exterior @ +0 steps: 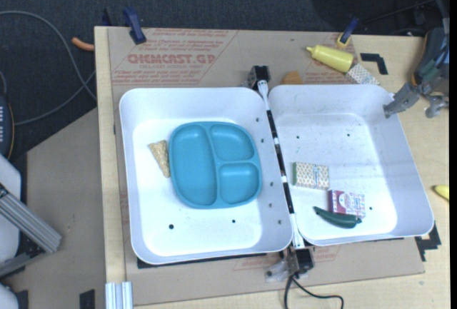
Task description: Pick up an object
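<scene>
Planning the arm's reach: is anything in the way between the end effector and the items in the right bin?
Nothing visible. The end effector sits past the right bin's far right corner; open white floor separates it from the patterned packet, red packet and green pepper.

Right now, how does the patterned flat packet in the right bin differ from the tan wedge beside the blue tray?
The patterned flat packet lies in the right bin, apart from other items; the tan wedge lies in the left bin, against the blue tray. The packet is rectangular, the wedge tapers. Both lie flat.
</scene>
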